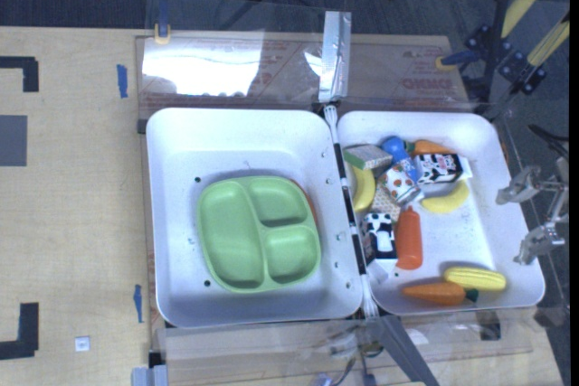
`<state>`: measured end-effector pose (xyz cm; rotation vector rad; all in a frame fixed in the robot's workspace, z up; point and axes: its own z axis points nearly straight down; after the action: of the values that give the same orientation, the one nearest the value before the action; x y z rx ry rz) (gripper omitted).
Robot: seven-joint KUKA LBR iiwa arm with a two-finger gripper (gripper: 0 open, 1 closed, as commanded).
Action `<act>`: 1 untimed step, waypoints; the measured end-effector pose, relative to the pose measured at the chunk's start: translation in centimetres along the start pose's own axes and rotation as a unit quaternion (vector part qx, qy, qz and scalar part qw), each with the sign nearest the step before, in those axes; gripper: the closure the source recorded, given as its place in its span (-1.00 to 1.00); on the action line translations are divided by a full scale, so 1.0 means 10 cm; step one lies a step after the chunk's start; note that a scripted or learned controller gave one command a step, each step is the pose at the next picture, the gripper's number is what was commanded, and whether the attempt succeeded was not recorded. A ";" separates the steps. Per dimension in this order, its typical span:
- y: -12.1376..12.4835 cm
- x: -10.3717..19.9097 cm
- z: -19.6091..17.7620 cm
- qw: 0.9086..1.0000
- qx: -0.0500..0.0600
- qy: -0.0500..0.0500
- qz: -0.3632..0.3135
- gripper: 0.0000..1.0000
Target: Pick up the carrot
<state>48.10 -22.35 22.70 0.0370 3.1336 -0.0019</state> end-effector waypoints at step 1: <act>0.00 0.00 -0.33 1.000 0.000 0.000 -0.010 -1.00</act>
<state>48.11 -22.37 26.03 0.0066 3.1340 -0.0020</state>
